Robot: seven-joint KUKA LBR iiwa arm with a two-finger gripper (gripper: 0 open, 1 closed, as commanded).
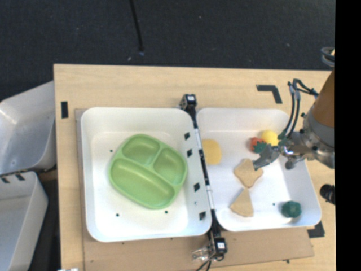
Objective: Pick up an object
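At the near edge of the bench [141,86], a small black clamp [217,244] with loose wires sits where the two white bins meet. Just beyond it, in the right bin [225,123], a tan wedge-shaped piece [243,203] lies near the front wall, and a dark green round object [291,209] rests in the front right corner, well apart from the wedge. In the left bin [90,208], a light green divided plate [148,171] with three compartments lies flat, roughly in the middle. Farther back in the right bin, a second tan piece [247,173] with a ragged outline lies just behind the wedge, and a pale yellow disc [211,151] sits close to the dividing wall between the bins. The gripper [276,154] reaches in from the right at about this depth, its grey jaws hanging low over the bin floor just right of the ragged tan piece; whether they are parted or closed cannot be told here, and nothing can be seen between them. Just behind the jaws, a yellow ball [270,137] touches a small red and green object [258,145] on its left. Above the gripper, the orange band of the arm [324,109] shows, with black cables looping beside it. Another black clamp [188,101] marks the far end of the divider.
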